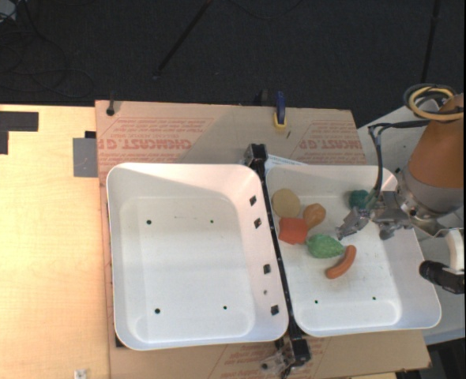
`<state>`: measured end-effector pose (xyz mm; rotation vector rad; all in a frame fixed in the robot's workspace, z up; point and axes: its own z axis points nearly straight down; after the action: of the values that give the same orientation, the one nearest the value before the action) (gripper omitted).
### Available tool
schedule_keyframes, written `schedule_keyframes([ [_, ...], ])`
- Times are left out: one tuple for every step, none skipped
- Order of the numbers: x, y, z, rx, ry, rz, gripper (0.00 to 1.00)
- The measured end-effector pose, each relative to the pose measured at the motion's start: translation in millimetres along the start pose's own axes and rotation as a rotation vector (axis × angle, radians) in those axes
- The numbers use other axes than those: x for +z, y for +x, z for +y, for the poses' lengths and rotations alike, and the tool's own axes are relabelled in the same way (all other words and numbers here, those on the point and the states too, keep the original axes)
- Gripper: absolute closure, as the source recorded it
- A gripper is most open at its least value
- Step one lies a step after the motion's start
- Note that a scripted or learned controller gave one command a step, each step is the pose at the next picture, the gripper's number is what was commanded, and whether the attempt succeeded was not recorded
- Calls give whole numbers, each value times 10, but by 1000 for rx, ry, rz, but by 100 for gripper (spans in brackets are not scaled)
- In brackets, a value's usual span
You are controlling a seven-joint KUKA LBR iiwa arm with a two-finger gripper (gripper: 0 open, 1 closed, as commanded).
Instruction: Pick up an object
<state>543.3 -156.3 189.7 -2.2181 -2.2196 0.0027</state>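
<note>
At the frame's right, the robot's gripper (365, 221) hangs with fingers spread, gripping nothing, over the right bin (375, 310), just right of a green lump (325, 246) and sausage (340, 261) crowded closely enough that a grab could nudge neighbours aside.

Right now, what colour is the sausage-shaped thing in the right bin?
Orange-red. The sausage-shaped object shows best in the camera view, lying just below the green object.
</note>
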Motion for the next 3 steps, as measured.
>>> schedule_keyframes([
  [1052, 310, 320, -1, -4, -2, 0],
  [924, 287, 307, 5, 0, -1, 100],
  [-20, 1088, -237, -6, -6, 3, 100],
])
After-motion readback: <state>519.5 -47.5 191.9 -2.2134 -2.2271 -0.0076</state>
